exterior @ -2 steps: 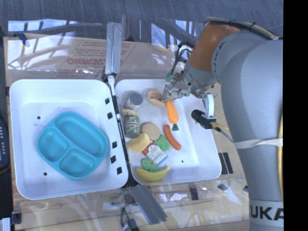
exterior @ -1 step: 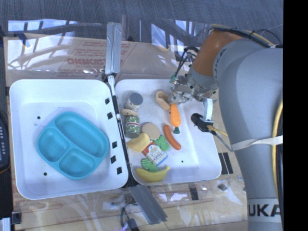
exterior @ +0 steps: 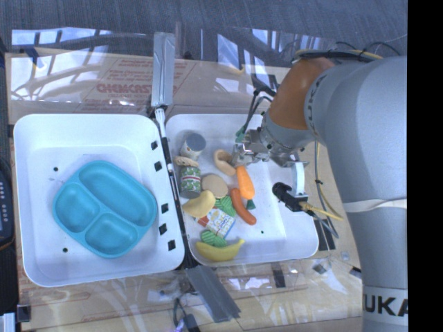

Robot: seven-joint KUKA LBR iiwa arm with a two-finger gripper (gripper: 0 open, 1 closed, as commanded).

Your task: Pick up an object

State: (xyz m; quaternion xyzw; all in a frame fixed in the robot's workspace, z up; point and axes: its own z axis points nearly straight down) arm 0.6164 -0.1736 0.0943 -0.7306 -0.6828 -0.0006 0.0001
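My gripper (exterior: 243,152) hangs low over the right bin (exterior: 297,237), near its back middle. Just below it lies an orange carrot (exterior: 244,182), with a second, redder carrot (exterior: 243,210) in front of that. A pale curved piece (exterior: 222,162) sits to the gripper's left. Further left stand a grey cup (exterior: 194,142) and a small can (exterior: 190,179). A tan disc (exterior: 215,185), a yellow piece (exterior: 201,204), a green leafy item (exterior: 225,205), a small printed box (exterior: 220,221) and a banana (exterior: 220,250) fill the bin's front. I see nothing held.
The left bin (exterior: 41,137) holds a blue divided plate (exterior: 104,207). A ridge with black clips (exterior: 166,185) separates the two bins. The grey arm (exterior: 360,137) covers the right bin's right side and rim.
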